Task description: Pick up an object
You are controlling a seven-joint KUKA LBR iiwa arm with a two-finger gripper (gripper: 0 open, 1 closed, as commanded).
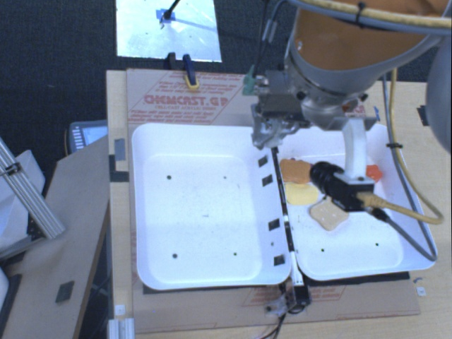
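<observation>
1. Camera view: pincer (272, 134) sits low at the far end of the divider between the two bins, under the grey wrist; cannot tell its state, metal parts blur together there.
2. Nothing is seen held in it.
3. Just right of it, in the right bin (367, 256), lie the task's things: an orange-brown piece (296, 170) near the divider, a pale yellow round piece (304, 193) touching it on the near side, and a tan bread-like piece (329, 215) nearer the camera, just beside the yellow one.
4. A small orange-red piece (374, 172) lies farther right, partly hidden behind a white bracket (355, 147).
5. A black module (339, 183) hangs on that bracket over the pieces, with a yellow cable (402, 214) running off to the right.
6. Arm (360, 41): grey body with the orange band fills the upper right.
7. Left bin (194, 210): white floor with a few dark dots.
8. Both bins rest on a cardboard sheet (183, 101) with red print, lying on the worktop (406, 119).
9. Beyond the far edge: a shiny metal plate (169, 20) on dark floor, and a clamp with a yellow tip (189, 73) at the cardboard's far edge.
10. Left side: an aluminium rail (25, 189), tilted, well apart from the bins.
</observation>
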